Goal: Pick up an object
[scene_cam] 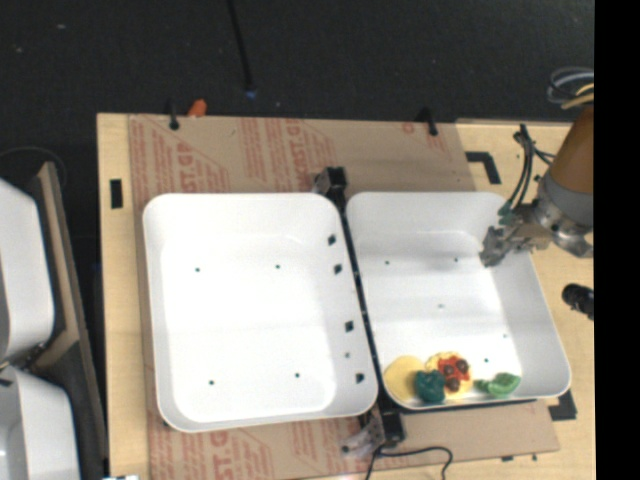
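Your gripper [495, 245] sits at the right bin's [420, 218] far right edge, open/shut — can't tell. Toy pile [452, 376] lies well apart, near-edge corner, toward cam & slightly left of it.

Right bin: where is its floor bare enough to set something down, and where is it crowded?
The right bin is bare across its far and middle floor, from the divider to the gripper at its far right rim. Crowding is at the near edge: a yellow piece, teal piece, red piece and green piece sit clustered.
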{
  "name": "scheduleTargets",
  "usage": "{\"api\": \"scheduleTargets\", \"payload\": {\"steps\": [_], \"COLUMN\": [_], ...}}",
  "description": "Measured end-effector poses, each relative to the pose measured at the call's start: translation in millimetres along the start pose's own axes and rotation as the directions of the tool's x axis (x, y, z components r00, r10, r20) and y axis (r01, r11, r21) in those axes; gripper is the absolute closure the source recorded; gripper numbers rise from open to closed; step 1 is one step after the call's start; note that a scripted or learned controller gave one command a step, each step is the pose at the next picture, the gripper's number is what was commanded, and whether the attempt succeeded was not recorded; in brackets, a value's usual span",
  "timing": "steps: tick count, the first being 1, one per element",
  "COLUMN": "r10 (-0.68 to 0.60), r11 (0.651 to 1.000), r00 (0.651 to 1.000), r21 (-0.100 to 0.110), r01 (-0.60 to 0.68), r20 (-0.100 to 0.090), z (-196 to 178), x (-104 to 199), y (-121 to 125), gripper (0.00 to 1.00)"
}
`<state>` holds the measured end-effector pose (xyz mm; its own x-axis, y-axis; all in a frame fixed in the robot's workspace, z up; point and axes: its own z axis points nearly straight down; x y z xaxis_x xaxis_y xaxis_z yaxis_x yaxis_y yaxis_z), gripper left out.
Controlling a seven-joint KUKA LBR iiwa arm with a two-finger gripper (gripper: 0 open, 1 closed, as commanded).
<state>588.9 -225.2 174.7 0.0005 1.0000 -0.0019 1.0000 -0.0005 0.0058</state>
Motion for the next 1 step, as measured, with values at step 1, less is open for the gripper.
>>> {"api": "scheduleTargets", "payload": {"steps": [1], "r10": [0.0], "r11": [1.0], "r00": [1.0], "r21": [0.001], "r01": [0.0], "r20": [0.0], "z": [-48.8], "x": [-2.4], "y": [-5.7], "gripper": [1.0]}}
